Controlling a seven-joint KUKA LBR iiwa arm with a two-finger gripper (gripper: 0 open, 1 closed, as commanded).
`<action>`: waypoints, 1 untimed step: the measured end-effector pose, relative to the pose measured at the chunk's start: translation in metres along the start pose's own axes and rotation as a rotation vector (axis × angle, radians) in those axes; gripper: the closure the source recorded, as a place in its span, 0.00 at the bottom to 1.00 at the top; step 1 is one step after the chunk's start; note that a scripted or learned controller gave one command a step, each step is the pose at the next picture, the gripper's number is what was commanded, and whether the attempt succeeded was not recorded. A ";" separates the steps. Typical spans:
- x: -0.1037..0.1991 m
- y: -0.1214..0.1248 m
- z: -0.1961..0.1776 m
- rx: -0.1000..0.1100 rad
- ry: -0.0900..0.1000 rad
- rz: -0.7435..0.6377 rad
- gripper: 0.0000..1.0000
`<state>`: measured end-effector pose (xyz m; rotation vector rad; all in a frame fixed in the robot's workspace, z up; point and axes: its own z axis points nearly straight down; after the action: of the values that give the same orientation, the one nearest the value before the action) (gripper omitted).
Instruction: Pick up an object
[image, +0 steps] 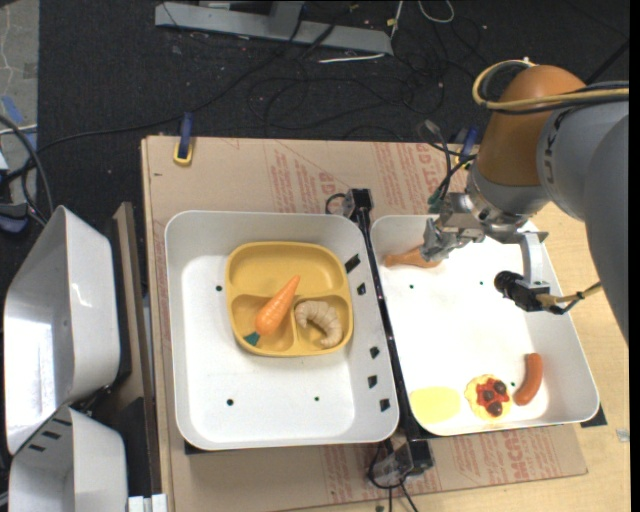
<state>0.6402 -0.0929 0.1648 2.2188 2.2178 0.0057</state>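
- A white plastic tub (50, 330) stood tilted off the bench at nine o'clock, well apart from the bins.
- The left shallow white bin (200, 400) held a yellow three-compartment plastic plate (245, 270) in its upper middle.
- An orange toy carrot (277, 305) lay slanted across the plate's lower-left compartment, its tip pointing to one o'clock.
- A pale beige toy shrimp (320, 320) curled in the plate's lower-right compartment, just beside the carrot.
- A row of black clips (372, 350) ran along the seam between the two bins.
- The right shallow white bin (450, 330) carried an orange-pink flat toy piece (405, 260) at its ten o'clock corner.
- The gripper (436, 250) hung right over that piece's right end, touching or nearly touching it; whether its jaws were spread or closed could not be told, since the wrist hid them.
- A flat yellow round toy slice (434, 404) lay at the bin's six o'clock edge.
- A small toy pizza with red and dark toppings (489, 394) sat just beside the slice.
- A reddish-brown toy sausage (529, 379) lay at five o'clock, near the pizza.
- The grey arm with its orange band (525, 105) came in from two o'clock, shadowing the bin's far right corner.
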 end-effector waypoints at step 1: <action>-0.010 -0.001 -0.055 0.000 -0.001 0.001 1.00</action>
<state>0.6387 -0.1026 0.2198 2.2198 2.2159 0.0051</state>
